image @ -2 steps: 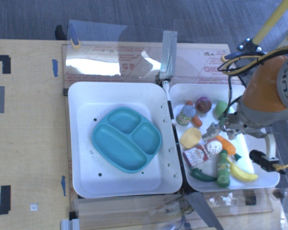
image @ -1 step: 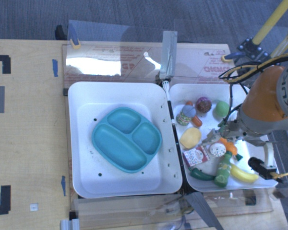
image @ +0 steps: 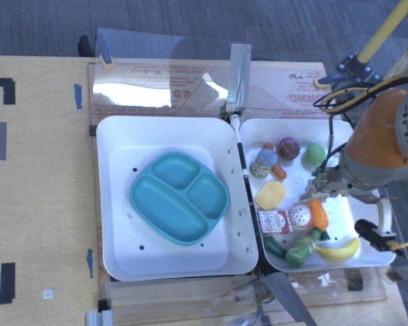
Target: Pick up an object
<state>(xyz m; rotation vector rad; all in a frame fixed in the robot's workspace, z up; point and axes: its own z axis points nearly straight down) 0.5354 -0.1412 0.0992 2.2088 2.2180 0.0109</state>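
While the arm (image: 384, 138) is reaching in from the right, its gripper (image: 317, 190) is hanging low over the right bin (image: 340, 260), and from here I cannot tell what state it is in or whether it has hold of anything. It is sitting just above a carrot (image: 319, 216), close enough that the two seem to be touching, though I cannot be sure.

The toys are crowding that bin. A white speckled ball (image: 299, 215) is lying just left of the carrot, with a red and white packet (image: 273, 221) beside it and a yellow lemon (image: 270, 195) just above the packet. Toward the far end a dark purple ball (image: 288, 148) and a green ball (image: 313, 154) are sitting near each other, and a blue-grey piece (image: 264, 161) is leaning against a small striped thing (image: 259, 170), with a small red piece (image: 279, 172) next to them. At the near end a banana (image: 338, 250) is lying along the wall, touching a green vegetable (image: 300, 252) and a darker green one (image: 273, 245).

In the left bin (image: 115, 182) a blue divided plate (image: 180, 197) is lying flat on its own. Yellow cables (image: 353, 90) are looping behind the arm.
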